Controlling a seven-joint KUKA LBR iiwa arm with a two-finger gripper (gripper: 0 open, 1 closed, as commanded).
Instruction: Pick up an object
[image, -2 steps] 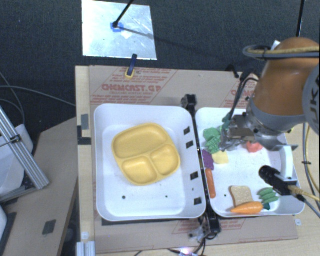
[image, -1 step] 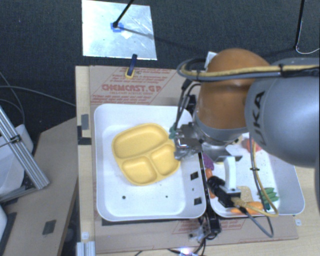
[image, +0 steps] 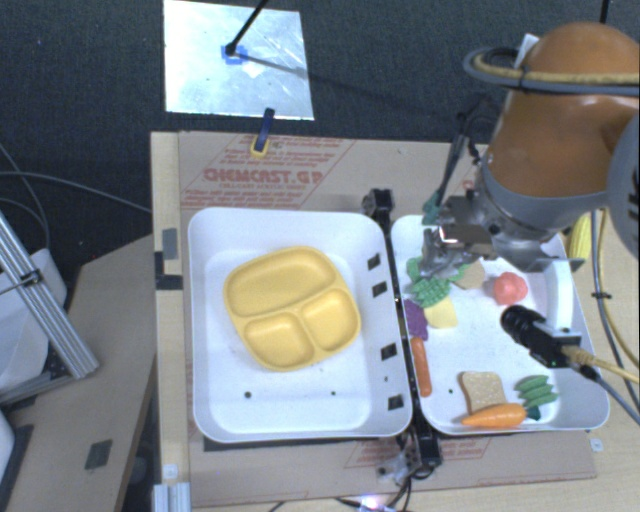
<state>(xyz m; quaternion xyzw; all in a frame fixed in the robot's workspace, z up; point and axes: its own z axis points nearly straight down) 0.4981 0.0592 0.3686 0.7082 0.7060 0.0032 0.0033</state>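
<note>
Directly beneath the hand (image: 437, 262) (finger state impossible to tell), a green leafy toy (image: 432, 291), seemingly touching.

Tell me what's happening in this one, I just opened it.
A grey arm with an orange band reaches in from the right, its pincer low over the right white bin, just above a green leafy toy vegetable. Nothing is visibly held. That bin also holds a red round toy, a slice of toy bread and an orange toy carrot. A yellow divided plastic tray sits in the left white bin.
</note>
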